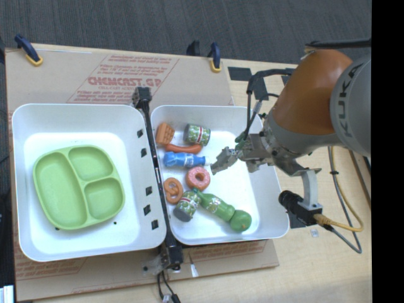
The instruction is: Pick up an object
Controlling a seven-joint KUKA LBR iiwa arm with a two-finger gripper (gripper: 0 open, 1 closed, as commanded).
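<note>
The right bin (pixel 265 223) holds several toys: a small green-and-red can (pixel 197 133), an orange carrot-like piece (pixel 175 141), a blue bottle (pixel 184 161), a pink donut (pixel 199 178), a brown pretzel (pixel 173 188), and a green bottle (pixel 219 208) lying on its side with a grey-capped jar (pixel 186 207) by it. My gripper (pixel 224 160) hangs over the right bin's middle, just right of the blue bottle and the donut. Its fingers look spread, with nothing between them.
The left bin (pixel 25 188) holds a green divided plate (pixel 79 185). A black divider (pixel 151 169) runs between the bins. Cardboard (pixel 126 77) lies behind them, with blue clamps (pixel 28 49) at its edge. The arm's orange band (pixel 312 90) overhangs the right bin's right wall.
</note>
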